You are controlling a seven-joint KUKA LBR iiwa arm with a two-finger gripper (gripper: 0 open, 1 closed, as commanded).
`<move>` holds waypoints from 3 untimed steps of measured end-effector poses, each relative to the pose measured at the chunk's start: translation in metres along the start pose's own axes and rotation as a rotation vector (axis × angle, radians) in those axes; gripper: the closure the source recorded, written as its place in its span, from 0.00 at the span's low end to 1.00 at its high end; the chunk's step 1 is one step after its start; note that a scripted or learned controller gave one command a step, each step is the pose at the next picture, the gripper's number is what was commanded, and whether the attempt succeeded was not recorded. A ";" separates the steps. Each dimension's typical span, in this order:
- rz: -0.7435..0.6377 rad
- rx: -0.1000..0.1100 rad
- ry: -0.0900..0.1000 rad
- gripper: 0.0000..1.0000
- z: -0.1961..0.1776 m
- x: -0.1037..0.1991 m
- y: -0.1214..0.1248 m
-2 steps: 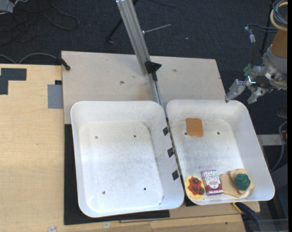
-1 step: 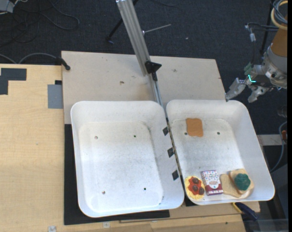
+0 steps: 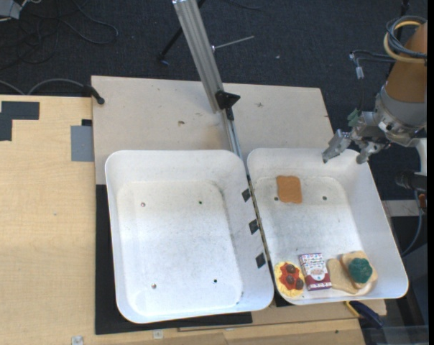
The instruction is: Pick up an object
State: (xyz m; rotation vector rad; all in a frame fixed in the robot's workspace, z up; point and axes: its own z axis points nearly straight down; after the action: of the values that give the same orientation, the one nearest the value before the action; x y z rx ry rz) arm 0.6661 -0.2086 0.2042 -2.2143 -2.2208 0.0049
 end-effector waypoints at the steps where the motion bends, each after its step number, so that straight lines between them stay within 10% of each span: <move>1: 0.002 0.001 0.000 0.00 0.053 0.000 -0.011; 2: 0.002 0.000 0.000 0.00 0.096 0.003 -0.014; 3: 0.001 -0.004 -0.001 1.00 0.083 0.003 -0.012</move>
State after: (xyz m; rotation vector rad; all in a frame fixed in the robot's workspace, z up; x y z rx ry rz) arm 0.6532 -0.2054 0.1212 -2.2183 -2.2217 0.0017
